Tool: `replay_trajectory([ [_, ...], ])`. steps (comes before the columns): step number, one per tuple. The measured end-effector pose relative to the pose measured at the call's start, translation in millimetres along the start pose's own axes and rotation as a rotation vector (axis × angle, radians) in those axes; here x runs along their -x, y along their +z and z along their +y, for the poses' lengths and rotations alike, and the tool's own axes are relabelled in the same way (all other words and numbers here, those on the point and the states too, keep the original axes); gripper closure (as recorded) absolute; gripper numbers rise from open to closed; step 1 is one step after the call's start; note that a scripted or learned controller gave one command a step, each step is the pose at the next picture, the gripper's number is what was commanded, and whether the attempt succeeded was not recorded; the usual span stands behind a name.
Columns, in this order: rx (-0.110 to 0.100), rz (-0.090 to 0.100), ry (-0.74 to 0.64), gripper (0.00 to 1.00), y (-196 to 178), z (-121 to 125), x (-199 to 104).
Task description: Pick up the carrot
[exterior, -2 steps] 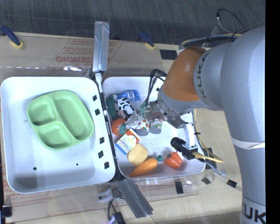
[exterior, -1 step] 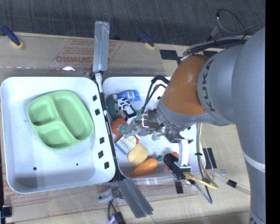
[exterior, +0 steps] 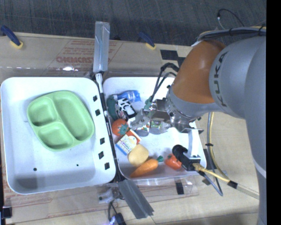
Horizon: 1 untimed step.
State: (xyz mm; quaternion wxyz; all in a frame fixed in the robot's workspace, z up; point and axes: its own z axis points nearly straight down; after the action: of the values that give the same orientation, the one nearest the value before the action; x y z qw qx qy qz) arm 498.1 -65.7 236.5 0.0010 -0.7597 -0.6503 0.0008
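- A pale table (exterior: 47,207) carries two white bins side by side; the left bin (exterior: 14,149) holds a green divided plate (exterior: 61,120).
- The right bin (exterior: 131,84) is crowded (mostly toy food): a blue-and-white packet (exterior: 127,96), a black-and-white toy (exterior: 124,109), a red tomato (exterior: 119,126), a small carton (exterior: 126,143) and a yellow lump (exterior: 138,154).
- The tool (exterior: 147,121) sits mid-bin, just beside the tomato and carton; whether it is open or closed cannot be told.
- The carrot (exterior: 145,168) lies along the bin's lower edge, touching the yellow lump, below and apart from the tool, with a small red piece (exterior: 173,162) near its green end.
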Motion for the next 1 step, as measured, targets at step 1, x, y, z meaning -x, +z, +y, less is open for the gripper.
replay_trajectory([
  [1,-0.001,0.000,-0.139,0.00,45.9,-18.6,21.7],
])
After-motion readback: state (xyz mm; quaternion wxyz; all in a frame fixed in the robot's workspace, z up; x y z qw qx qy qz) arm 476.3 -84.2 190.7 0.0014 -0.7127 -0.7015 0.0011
